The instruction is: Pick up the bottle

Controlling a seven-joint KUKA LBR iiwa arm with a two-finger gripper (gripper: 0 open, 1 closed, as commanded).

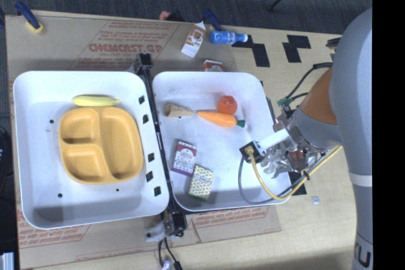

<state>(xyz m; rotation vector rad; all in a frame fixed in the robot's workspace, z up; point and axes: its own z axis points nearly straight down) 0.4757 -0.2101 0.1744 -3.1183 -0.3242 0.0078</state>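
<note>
I can't tell from here how the jaws stand; the gripper [283,160] is a tangle of metal and yellow cable over the right bin's [262,88] right rim, and nothing sits visibly in it. Nearest inside that bin lie a carrot [218,118], a tomato [227,104], a tan wedge [179,112] and two small cartons [192,169]. The bottle [226,38] is outside both bins, lying on its side on the cardboard beyond the right bin's far edge, blue with a blue cap. I judge it light, stiff plastic, round and prone to roll, so I'd close across its body mid-length. The arm [354,104] comes in from the right, wrist bent low over the bin edge, well apart from the bottle.
</note>
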